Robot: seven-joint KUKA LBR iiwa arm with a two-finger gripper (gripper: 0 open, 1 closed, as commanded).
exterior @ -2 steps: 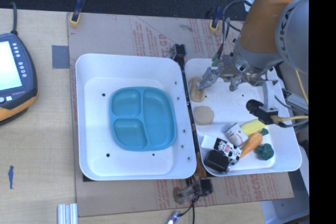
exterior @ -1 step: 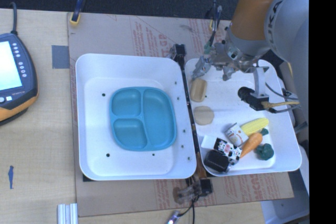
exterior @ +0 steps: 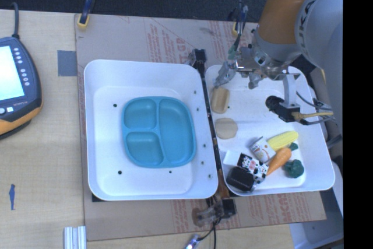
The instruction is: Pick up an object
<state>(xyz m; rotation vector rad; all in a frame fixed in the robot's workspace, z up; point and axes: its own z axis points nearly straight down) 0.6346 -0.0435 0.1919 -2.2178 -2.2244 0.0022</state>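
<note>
Hovers with the gripper (exterior: 238, 79) at the back of the right bin (exterior: 317, 183), jaws spread with nothing between, just behind the tan bread slice (exterior: 220, 100), likeliest of the pickable things; round biscuit (exterior: 226, 127), corn (exterior: 282, 139), carrot (exterior: 278, 160) and 1 spotted carton (exterior: 252, 165) lying nearer the front. Could easily close on air or clip the bin's left wall, given how near the slice sits to that edge. Might also skid the flat slice along the floor instead of pinching it.
</note>
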